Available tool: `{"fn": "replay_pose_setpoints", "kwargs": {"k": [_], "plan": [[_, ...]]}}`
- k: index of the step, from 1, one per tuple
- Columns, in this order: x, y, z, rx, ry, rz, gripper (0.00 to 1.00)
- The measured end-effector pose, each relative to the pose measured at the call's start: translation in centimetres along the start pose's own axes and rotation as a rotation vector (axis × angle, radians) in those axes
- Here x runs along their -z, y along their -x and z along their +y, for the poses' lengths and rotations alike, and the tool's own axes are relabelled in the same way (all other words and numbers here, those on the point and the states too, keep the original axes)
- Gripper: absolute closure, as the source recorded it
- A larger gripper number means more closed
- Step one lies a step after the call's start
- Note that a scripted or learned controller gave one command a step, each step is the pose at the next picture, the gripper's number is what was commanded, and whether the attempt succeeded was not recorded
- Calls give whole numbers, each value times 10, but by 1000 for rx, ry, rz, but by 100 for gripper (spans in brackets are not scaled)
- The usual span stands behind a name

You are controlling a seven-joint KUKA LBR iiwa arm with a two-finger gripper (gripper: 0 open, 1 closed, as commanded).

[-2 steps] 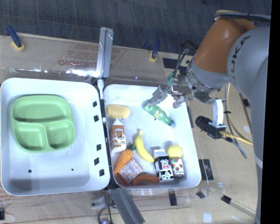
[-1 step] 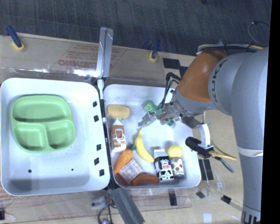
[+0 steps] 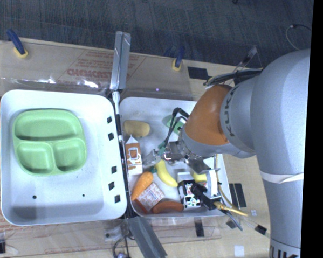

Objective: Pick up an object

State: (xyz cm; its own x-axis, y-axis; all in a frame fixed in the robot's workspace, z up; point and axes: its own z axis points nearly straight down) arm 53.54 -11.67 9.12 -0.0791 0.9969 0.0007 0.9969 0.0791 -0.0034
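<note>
Bench (image 3: pixel 57 61) bears two bins; "KUKA" shows on the arm (image 3: pixel 270 115), bent over the right bin (image 3: pixel 152 106), pincer (image 3: pixel 173 153) above the banana (image 3: pixel 165 174); its grip unclear

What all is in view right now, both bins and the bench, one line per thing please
Shallow white bins: 2, white, side by side on the bench.
Green three-compartment plastic tray: 1, light green, in the left bin.
Tan potato-shaped piece: 1, tan, top left of the right bin.
Small brown-and-white carton: 1, against the right bin's left wall.
Orange carrot-shaped piece: 1, orange, lower left of the right bin.
Yellow banana: 1, yellow, middle of the right bin.
Reddish-brown sausage-shaped piece: 1, at the right bin's lower edge.
Blue clamps: 2, blue, on the bench's far edge.
Robot arm: 1, grey with orange band, over the right bin.
</note>
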Motion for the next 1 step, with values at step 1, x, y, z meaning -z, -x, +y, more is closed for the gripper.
{"fn": "replay_pose_setpoints", "kwargs": {"k": [1], "plan": [[10,0,0,3,0,-1,100]]}}
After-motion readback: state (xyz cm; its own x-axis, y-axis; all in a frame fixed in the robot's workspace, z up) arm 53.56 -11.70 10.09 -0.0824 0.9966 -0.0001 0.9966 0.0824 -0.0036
